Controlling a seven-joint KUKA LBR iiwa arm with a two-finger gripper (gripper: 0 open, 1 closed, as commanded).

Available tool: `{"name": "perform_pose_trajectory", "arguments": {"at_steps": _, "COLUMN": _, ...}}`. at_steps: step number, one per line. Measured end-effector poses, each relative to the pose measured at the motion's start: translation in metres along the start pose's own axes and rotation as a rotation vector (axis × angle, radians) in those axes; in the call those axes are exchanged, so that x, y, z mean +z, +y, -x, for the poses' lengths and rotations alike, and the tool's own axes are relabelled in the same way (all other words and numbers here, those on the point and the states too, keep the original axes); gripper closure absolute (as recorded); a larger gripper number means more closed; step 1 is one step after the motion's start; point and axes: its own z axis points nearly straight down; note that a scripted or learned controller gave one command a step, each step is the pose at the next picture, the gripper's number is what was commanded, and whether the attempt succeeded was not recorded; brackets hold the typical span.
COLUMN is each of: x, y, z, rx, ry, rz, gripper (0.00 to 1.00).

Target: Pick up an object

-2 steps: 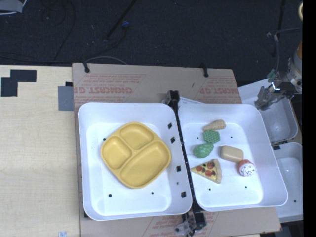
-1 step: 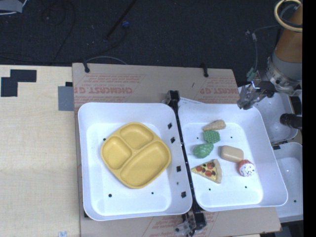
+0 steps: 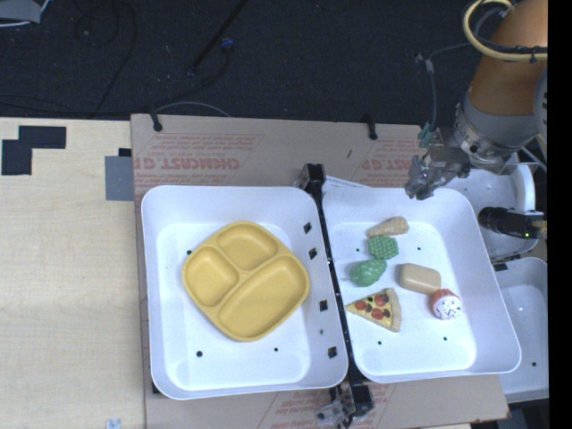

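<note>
Nearest me, toy pizza slice (image 3: 376, 308) is lying low in the right bin (image 3: 483, 239). I'm seeing the gripper (image 3: 422, 184) hovering over that bin's upper rim; whether it's spread, I cannot tell.

The arm (image 3: 505, 70) enters at the upper right and leans down and leftward toward the far right corner of the right bin (image 3: 487, 239). Its orange band sits uppermost, wide and rounded, with a pale yellow cable loop curled against the top of it. Below the band the grey wrist narrows and angles to the left, with thin cables running along it on the side facing the bin's far edge. The gripper (image 3: 420, 186) hangs at the end of the wrist, pointing downward, just above the bin's far rim near that corner and raised over it rather than down inside.
</note>
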Motion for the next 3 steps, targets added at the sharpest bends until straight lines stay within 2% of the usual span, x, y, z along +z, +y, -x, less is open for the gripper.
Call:
{"name": "perform_pose_trajectory", "arguments": {"at_steps": 2, "x": 0.012, "y": 0.011, "z": -0.119, "rx": -0.001, "ry": 0.000, "rz": 0.001, "gripper": 1.00}}
{"name": "perform_pose_trajectory", "arguments": {"at_steps": 3, "x": 0.031, "y": 0.003, "z": -0.174, "rx": -0.001, "ry": -0.001, "rz": -0.002, "gripper": 1.00}}
